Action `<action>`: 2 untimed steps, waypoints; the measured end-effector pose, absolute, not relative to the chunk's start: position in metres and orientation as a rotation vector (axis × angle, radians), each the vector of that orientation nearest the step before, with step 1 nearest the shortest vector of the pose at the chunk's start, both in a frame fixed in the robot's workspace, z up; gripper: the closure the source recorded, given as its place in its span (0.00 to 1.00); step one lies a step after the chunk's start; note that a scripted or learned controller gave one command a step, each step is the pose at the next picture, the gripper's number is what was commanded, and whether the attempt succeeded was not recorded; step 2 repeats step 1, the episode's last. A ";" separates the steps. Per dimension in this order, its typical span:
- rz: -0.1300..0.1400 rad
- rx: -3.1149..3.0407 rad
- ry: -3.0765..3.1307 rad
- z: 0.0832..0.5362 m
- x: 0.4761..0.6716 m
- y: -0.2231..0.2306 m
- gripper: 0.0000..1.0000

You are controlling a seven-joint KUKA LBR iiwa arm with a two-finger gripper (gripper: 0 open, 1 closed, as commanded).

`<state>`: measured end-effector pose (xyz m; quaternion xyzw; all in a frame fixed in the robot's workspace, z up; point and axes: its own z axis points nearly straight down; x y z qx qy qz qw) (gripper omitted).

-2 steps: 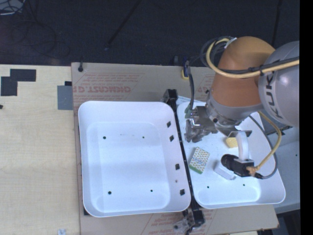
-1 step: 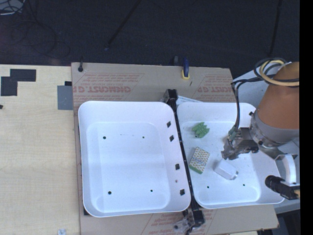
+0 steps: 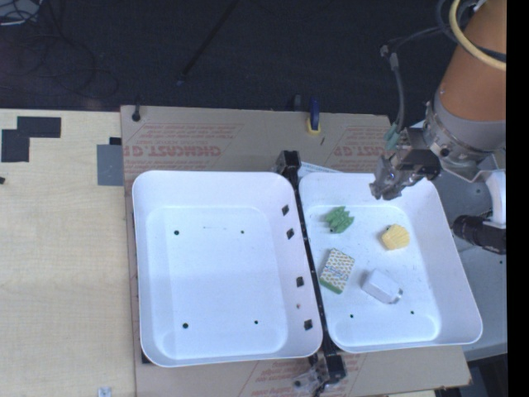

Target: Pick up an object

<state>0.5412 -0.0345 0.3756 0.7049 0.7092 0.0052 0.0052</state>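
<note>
The right bin [image 3: 446, 304] holds several small objects: a green leafy piece [image 3: 338, 218], a yellow lump [image 3: 396, 237], a patterned green-and-cream block [image 3: 336, 270] and a white-grey block [image 3: 382, 287]. My gripper [image 3: 387, 188] hangs above the bin's far edge, up and to the right of the green piece and above the yellow lump. It is apart from every object and nothing shows between its fingers.
The left bin [image 3: 149, 222] sits beside the right one, with a black clipped divider [image 3: 299, 246] between them. Both rest on a cardboard sheet [image 3: 215, 139] over the wooden bench. A blue and yellow clamp [image 3: 314, 116] stands at the cardboard's far edge.
</note>
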 end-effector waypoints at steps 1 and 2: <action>-0.013 2.229 2.226 0.298 0.497 -0.043 1.00; -0.013 2.229 2.226 0.298 0.497 -0.043 1.00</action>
